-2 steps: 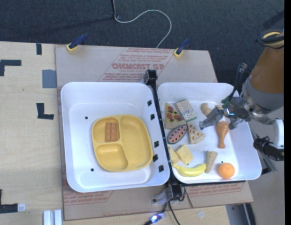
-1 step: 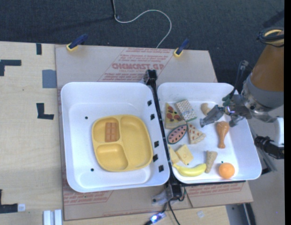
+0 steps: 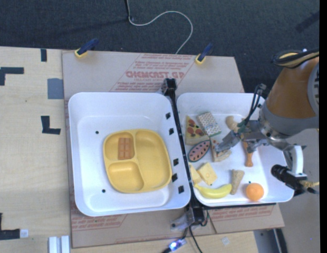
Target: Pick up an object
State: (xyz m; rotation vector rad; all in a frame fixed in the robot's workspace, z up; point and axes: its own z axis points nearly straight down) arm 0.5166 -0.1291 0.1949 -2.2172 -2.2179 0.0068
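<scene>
A: Lowest in frame we log a banana (image 3: 215,191) and an orange (image 3: 254,192) along the bottom edge of the right bin (image 3: 269,100); a cheese wedge (image 3: 207,173) sits just above the banana.

B: Left bin (image 3: 84,141) carries the yellow divided tray (image 3: 137,159) with a brown bar (image 3: 125,146) in its upper-left compartment. Not our concern, we judge.

A: Agreed. Gripper (image 3: 227,141) is down in the right bin, mid-frame, pointing left from the grey-and-orange arm (image 3: 290,104). It sits over a small pale piece (image 3: 222,153) we cannot identify.

B: How the tool is set?

A: We cannot tell how far it is apart, nor whether anything is caught in it; it blurs into the clutter.

B: Key relation, then: nearest candidates lie left of the tip. The pizza slice (image 3: 193,128), grey block (image 3: 208,122) and dark oval piece (image 3: 198,152) are all just beside it. A carrot-like stick (image 3: 249,154) lies right of it, long axis running top to bottom.

A: The arm's body hides the bin's right wall.
</scene>
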